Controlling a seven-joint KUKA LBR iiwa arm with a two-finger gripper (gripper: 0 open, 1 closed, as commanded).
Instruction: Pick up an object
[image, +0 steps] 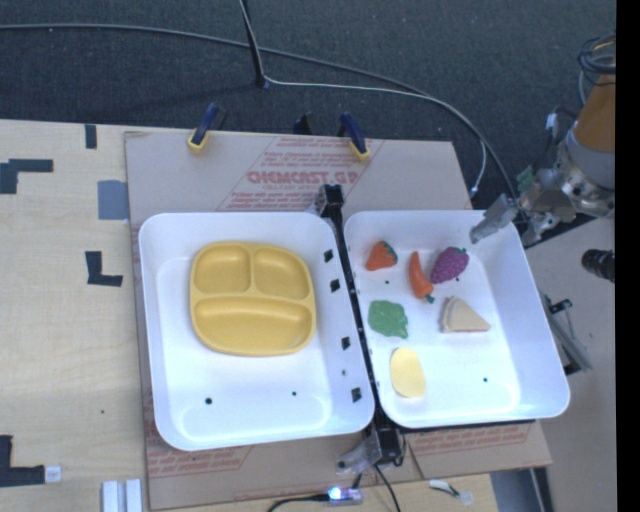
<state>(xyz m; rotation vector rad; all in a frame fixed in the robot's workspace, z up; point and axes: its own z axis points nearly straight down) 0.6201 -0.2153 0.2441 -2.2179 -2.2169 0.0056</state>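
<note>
Even, fairly bright overhead light, faint shadows, mild glare on the white bins (240, 425), slightly soft focus.

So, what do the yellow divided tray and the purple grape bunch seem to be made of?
The yellow divided tray looks like moulded plastic: even colour, soft sheen, rounded compartment ridges. The purple grape bunch is probably plastic or rubber toy food, uniformly coloured; its finish is too small to judge.

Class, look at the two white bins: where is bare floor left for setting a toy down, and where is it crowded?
Bare floor: below the yellow divided plate in the left bin, and right of the pale yellow oval. Crowded: around the green broccoli, orange carrot and purple grapes.
</note>
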